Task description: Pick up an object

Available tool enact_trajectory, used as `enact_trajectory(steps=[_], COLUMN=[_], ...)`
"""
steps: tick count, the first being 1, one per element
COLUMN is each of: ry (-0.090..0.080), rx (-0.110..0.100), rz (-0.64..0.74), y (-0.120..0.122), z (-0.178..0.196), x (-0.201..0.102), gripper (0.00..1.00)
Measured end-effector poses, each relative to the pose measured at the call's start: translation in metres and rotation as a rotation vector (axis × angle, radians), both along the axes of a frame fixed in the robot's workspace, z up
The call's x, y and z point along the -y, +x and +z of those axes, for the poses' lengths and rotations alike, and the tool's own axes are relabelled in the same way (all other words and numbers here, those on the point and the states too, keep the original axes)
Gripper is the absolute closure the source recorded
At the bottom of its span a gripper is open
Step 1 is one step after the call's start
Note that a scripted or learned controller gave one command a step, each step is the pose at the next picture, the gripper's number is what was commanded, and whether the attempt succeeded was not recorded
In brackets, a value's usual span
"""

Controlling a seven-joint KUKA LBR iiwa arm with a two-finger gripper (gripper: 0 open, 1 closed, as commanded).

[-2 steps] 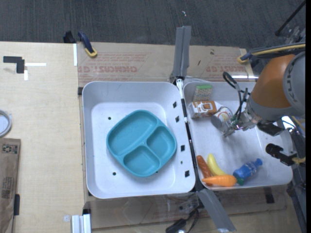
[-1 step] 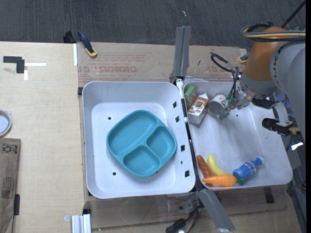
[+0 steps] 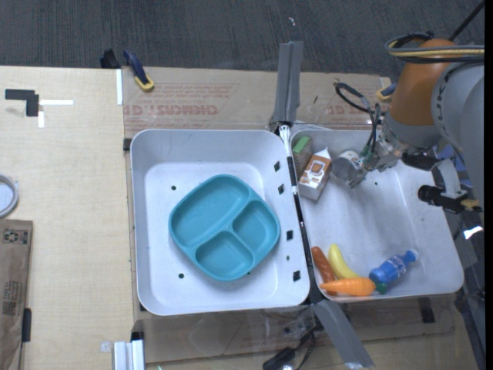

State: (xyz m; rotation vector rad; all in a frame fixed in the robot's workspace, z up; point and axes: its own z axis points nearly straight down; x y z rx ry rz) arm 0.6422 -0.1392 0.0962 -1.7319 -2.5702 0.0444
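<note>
The grey arm's two-finger gripper (image 3: 348, 169) hangs low near the right white bin's (image 3: 400, 206) far-left corner; whether it's spread or closed, I cannot tell. The small brown-and-white carton (image 3: 313, 174) stands just left of it, long axis running toward the near edge.

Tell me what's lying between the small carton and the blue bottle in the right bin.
In the camera view, bare white bin floor fills the stretch between the carton and the blue bottle; the banana sits just beside that line.
</note>
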Motion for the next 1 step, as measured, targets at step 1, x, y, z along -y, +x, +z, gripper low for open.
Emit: enact_trajectory(steps=[1], ry=[-0.003], rx=[0.003], rz=[0.004], y=[0.0008], z=[0.0102], x=[-0.0001], gripper=[1.0])
